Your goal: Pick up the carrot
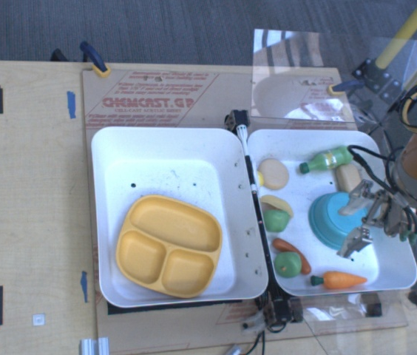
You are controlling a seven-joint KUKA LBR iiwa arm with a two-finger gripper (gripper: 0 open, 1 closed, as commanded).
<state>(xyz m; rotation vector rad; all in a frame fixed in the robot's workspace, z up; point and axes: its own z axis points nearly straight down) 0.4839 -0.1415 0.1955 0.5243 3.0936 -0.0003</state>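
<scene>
The 1 carrot point(343, 279) lies crosswise, tip right, green end left. The gripper point(358, 217) spreads wide, holding nothing, over 1 blue bowl point(328, 220).

Carrot point(344, 279) in right bin point(404, 276), front, perhaps against wall.

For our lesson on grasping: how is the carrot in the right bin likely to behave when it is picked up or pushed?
The carrot looks like a smooth moulded toy, so probably stiff, light and a bit slippery. Its round, tapered shape suggests it may roll or swing round if nudged. It lies near the bin wall, which might stop it.
</scene>
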